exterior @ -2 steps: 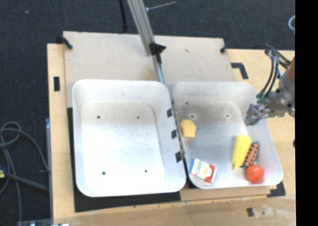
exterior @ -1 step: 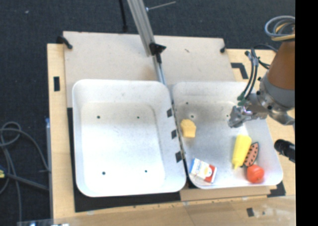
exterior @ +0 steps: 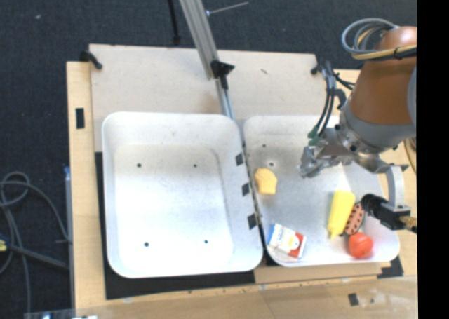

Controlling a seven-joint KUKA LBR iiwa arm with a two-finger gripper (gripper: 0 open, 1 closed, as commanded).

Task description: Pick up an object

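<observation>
Table (exterior: 154, 79): tan board bearing two white bins.
Left bin (exterior: 175, 191): shallow, bare floor showing.
Right bin (exterior: 295, 191): holds all loose items.
Arm (exterior: 382, 90): orange-banded, over right bin's upper right.
Jaws (exterior: 312, 163): above bin floor, gripping nothing visible; apart or together cannot be told.
Yellow bottle (exterior: 340, 212): right side.
Red-and-white carton (exterior: 286, 242): front edge.
Yellow chunk (exterior: 265, 181): beside left wall.
Red ball (exterior: 360, 245): possibly a tomato, front right.

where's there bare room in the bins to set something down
The left bin offers its whole floor. In the right bin, a bare patch lies between the yellow chunk, carton and banana. Crowded: the near right corner, around the tomato.
</observation>
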